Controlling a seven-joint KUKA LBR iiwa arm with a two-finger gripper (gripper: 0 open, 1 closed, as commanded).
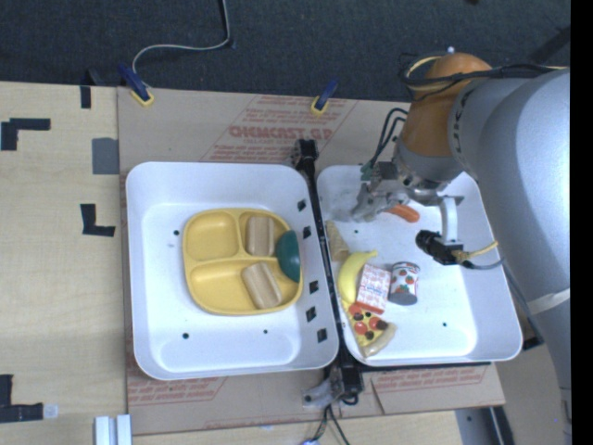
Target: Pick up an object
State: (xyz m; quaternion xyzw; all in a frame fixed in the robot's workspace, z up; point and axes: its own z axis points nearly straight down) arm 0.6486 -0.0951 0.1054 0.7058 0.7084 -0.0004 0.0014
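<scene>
The gripper (378,197) hangs low in the right bin's (482,336) far left corner; I cannot tell its opening or any hold. The orange carrot (405,214) lies just beside it—centre over that before closing.

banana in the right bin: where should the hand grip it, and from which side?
Grip the banana across its narrow width near mid-curve, coming straight down from above. It lies flat, running roughly up-down in the view. The carton sits against its right side and the bin wall is close on its left, so the upper half, clear of the carton, likely gives the fingers more room.
</scene>
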